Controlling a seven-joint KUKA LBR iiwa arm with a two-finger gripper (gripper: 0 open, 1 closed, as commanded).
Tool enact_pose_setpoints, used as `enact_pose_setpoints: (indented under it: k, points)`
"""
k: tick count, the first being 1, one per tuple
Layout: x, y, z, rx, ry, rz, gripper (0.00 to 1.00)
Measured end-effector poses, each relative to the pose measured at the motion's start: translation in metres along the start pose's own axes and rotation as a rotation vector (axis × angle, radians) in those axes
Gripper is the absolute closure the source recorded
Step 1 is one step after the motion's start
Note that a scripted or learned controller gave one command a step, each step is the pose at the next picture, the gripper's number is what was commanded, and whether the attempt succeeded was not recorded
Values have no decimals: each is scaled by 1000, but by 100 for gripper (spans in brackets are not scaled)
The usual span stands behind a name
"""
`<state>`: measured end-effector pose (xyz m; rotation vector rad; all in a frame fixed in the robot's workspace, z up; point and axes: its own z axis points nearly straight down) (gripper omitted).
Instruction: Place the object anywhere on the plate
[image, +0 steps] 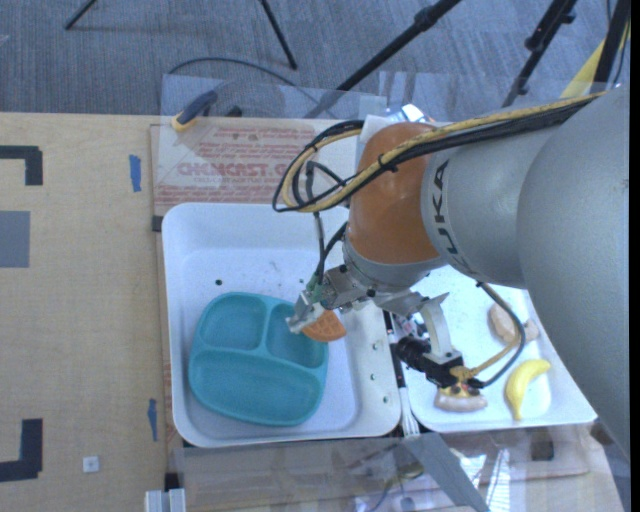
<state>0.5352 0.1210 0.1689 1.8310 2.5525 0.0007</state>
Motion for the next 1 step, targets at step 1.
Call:
enact_pose_setpoints:
  k: [1]
  points:
    - [0,0,0,0,0,0,0]
